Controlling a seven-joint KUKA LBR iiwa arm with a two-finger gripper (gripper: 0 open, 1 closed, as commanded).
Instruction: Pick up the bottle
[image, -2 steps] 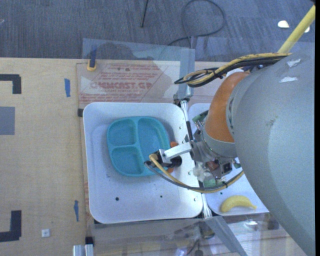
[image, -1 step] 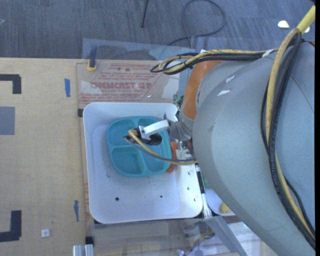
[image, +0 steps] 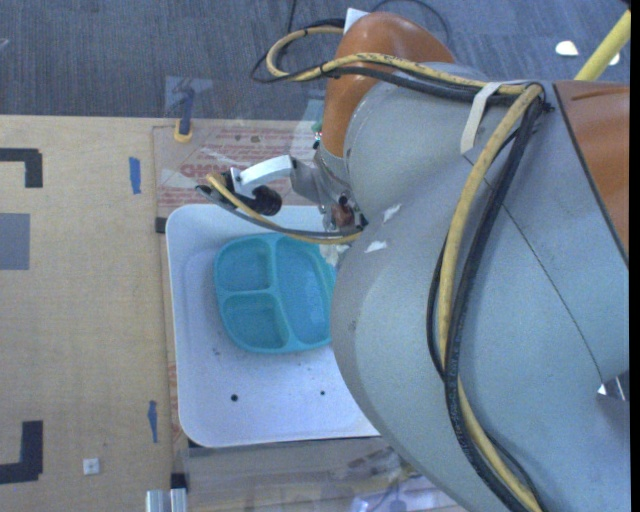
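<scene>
Here the arm (image: 480, 290) hides bottle and claw, its grip unknowable, beside a teal plate (image: 272, 293).

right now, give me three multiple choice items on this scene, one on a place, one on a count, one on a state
1. Where does the divided plate lie?
A. in the white bin
B. on the wooden bench
C. on the carpet

2. How many compartments does the plate have?
A. two
B. three
C. five

3. How does the plate sit?
A. flipped face down
B. standing on its edge
C. flat, open side up

Answers:
1. A, white bin floor surrounds it on its visible sides.
2. B, ridges split it into three wells.
3. C, the wells face the camera; the grey arm covers the plate's right edge.
</scene>
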